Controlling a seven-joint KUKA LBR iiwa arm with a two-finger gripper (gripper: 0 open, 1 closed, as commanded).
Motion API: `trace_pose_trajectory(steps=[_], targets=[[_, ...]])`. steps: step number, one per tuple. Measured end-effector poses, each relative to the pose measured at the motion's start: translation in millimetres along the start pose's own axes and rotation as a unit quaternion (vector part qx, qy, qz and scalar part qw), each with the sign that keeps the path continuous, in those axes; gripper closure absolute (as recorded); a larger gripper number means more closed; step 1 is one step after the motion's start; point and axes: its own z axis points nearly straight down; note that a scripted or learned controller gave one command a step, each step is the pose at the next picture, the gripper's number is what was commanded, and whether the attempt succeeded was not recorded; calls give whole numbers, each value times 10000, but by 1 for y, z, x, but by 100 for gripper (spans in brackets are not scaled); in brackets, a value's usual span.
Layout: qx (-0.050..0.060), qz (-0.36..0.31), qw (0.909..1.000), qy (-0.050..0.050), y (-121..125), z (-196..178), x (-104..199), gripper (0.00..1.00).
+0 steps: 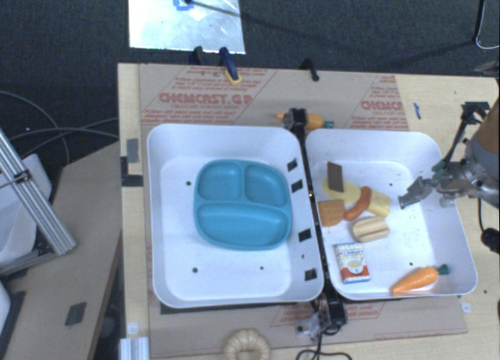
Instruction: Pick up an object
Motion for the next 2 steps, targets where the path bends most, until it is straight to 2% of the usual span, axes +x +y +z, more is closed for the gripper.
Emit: trace_pose_trajectory(steps=[2], targets=[[8, 5, 10000, 4, -2, 85, 9, 0]])
